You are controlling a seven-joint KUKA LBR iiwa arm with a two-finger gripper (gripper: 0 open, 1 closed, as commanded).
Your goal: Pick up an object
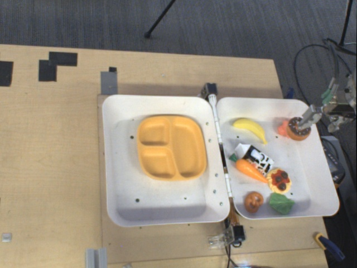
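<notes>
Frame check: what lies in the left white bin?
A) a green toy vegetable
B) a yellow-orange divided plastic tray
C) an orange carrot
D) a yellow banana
B: the yellow-orange divided plastic tray sits alone in the left white bin, while the yellow banana, orange carrot and green toy vegetable all lie in the right white bin.

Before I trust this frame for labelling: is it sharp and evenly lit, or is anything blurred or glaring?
Camera view: lighting is even and soft, with faint shadows inside the left bin; no strong glare on the tray; banana and carrot read sharp; the gripper at the right looks slightly soft and small.
</notes>
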